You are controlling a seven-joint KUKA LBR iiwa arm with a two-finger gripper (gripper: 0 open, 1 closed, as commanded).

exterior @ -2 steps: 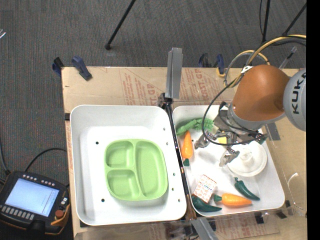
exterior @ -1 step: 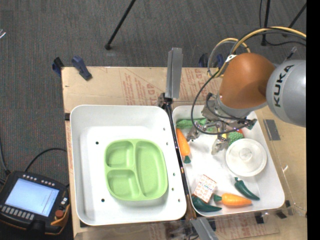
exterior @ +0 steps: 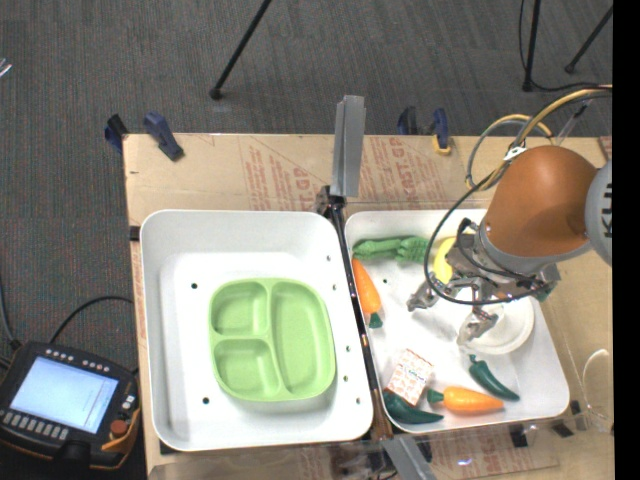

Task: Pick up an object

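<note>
A: What is sitting nearest the camera?

B: At the bottom left, off the bench, a teach pendant (exterior: 68, 400) is lying with its screen lit. Just above it the left bin (exterior: 165, 268) is holding a green divided plate (exterior: 271, 339), which is resting flat near the bin's middle.

A: And the right bin (exterior: 552, 368)?

B: It is carrying the toys. An orange carrot (exterior: 366, 288) is lying along its left wall, and a green leafy piece (exterior: 392, 249) is lying at the far left corner. Toward the near edge, a small printed box (exterior: 410, 372) is sitting tilted, with a dark green pepper (exterior: 411, 409) just below it, an orange pepper (exterior: 466, 399) beside that, and another dark green pepper (exterior: 491, 377) further right. A white round lid (exterior: 505, 332) is resting near the right wall, and something yellow (exterior: 443, 258) is peeking out behind the arm.

A: Where is the gripper (exterior: 451, 311)?

B: It is hanging low over the middle of the right bin, under the orange band (exterior: 538, 200). Its fingers (exterior: 421, 299) are standing apart, one pointing left, the other touching or overlapping the lid's edge. Nothing is lying between them.
</note>
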